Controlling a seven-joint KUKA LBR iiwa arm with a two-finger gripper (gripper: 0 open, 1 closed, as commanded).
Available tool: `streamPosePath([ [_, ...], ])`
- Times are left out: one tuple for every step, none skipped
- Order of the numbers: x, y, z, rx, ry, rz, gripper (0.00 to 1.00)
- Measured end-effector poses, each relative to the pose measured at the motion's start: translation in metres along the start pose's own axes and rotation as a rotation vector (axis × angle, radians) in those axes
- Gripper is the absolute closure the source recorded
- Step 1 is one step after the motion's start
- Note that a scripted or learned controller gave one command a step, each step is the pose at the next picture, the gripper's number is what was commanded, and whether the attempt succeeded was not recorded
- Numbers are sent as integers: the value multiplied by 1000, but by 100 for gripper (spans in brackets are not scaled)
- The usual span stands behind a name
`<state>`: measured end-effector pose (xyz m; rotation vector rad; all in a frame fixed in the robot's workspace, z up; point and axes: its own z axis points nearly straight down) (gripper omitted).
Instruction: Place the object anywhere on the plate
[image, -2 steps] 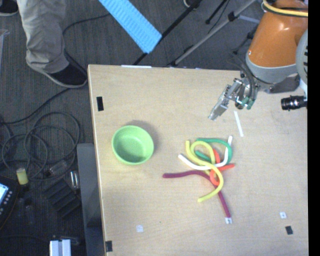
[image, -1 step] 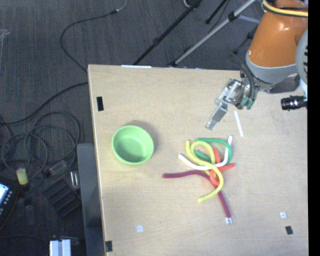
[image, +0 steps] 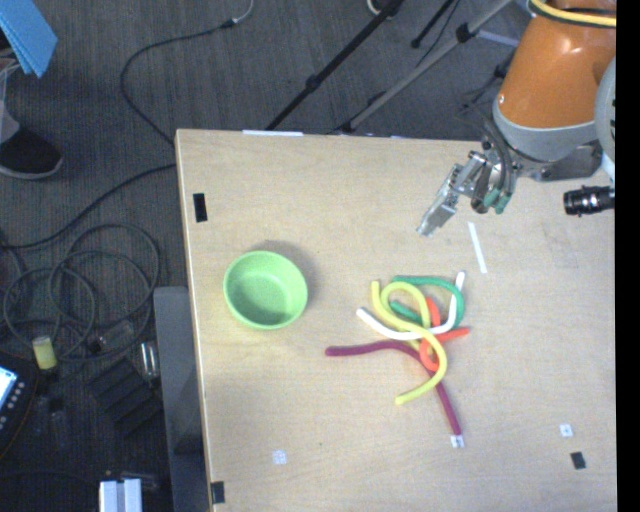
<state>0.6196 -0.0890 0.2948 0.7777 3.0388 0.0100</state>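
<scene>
Where the jaws hang over the far right part of the table (image: 300, 420), the task's thing, a tangle of soft cords (image: 415, 335), lies on the tabletop below them in the view, nearer the front edge and apart from them. The tangle is a loose knot of bendy strands: yellow loops on top, a green arc along its far side, a white strand across the middle, an orange one beneath, and two purple ends trailing out to the left and toward the front. It rests flat and nothing touches it.

A green dish (image: 265, 290) stands well to the left of the jaws and a little nearer the front, upright, well apart from the tangle. A short white stick (image: 478, 248) lies just beside the jaws on their right.

The arm (image: 555, 90) enters from the upper right, its orange band uppermost. The wrist is tilted so that the jaws point down and to the left, toward the tabletop. Their tip is blurred, so I cannot tell how far open they stand.
</scene>
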Motion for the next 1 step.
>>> streamPosePath([
  [0,0,0,0,0,0,0],
])
